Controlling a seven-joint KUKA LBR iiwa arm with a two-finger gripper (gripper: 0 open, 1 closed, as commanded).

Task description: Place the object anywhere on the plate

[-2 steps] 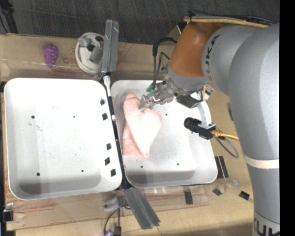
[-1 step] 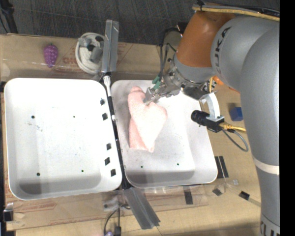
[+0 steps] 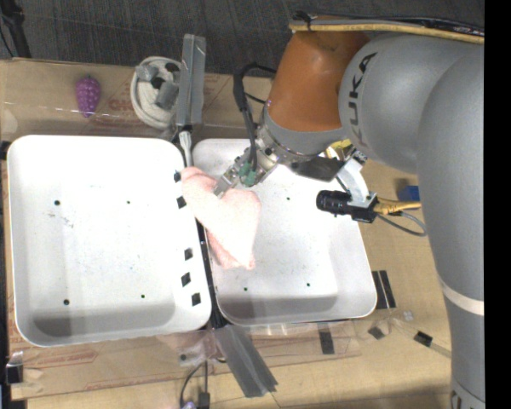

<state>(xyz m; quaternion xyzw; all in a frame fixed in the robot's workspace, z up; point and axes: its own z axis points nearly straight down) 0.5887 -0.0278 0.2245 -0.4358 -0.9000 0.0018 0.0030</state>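
Note:
A pale pink, flat, plate-like thing [image 3: 230, 220] lies in the right bin [image 3: 324, 271]. It rests against the bin's left wall, and its upper left corner reaches over the divider. My gripper [image 3: 235, 177] hangs over the top edge of this pink thing, close to it or touching it. A small green part [image 3: 250, 175] shows at the gripper's wrist side. The grey arm with its orange band [image 3: 311, 75] covers the far right of the bin. I cannot make out a separate object in the gripper.
The left bin [image 3: 94, 237] sits beside the right one. Behind the bins on the bench are a purple grape-like item [image 3: 88, 95], a white round holder [image 3: 156, 88] and a grey upright bar [image 3: 190, 79]. A black device [image 3: 345, 203] juts from the wrist over the right bin.

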